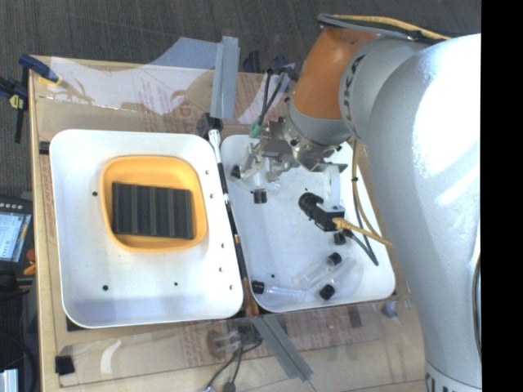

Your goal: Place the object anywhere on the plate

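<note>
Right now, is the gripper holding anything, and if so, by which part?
It cannot be told. The gripper hangs over the far end of the right bin, and its tips are too small and cluttered to show anything between them.

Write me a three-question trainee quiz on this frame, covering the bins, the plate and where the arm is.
1. True or false: the yellow plate lies in the left bin.
2. Over which bin is the tool positioned? A) the left bin B) the right bin C) neither
3. Fill in: the dark ribbed object rests on the ____.

Key: 1 true. 2 B: the tool is above the right bin's upper part, near the small black items and clear tubes lying there. 3 plate.
</note>
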You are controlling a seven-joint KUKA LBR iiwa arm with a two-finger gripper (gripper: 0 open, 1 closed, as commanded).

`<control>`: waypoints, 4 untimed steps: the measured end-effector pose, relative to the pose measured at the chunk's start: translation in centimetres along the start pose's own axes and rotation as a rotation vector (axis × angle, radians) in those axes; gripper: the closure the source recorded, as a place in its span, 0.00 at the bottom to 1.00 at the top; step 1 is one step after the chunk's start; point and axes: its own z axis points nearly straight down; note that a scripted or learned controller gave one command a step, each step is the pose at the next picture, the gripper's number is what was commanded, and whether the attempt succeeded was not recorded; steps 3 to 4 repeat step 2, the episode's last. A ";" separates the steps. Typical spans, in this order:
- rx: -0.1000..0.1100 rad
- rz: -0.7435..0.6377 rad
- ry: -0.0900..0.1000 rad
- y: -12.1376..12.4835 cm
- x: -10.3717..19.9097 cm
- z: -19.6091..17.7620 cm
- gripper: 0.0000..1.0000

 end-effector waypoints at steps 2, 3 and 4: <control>-0.001 -0.053 0.000 1.0 6.2 -0.8 0.00; -0.001 -0.053 0.000 1.0 6.2 -0.8 0.00; -0.001 -0.053 0.000 1.0 6.2 -0.8 0.00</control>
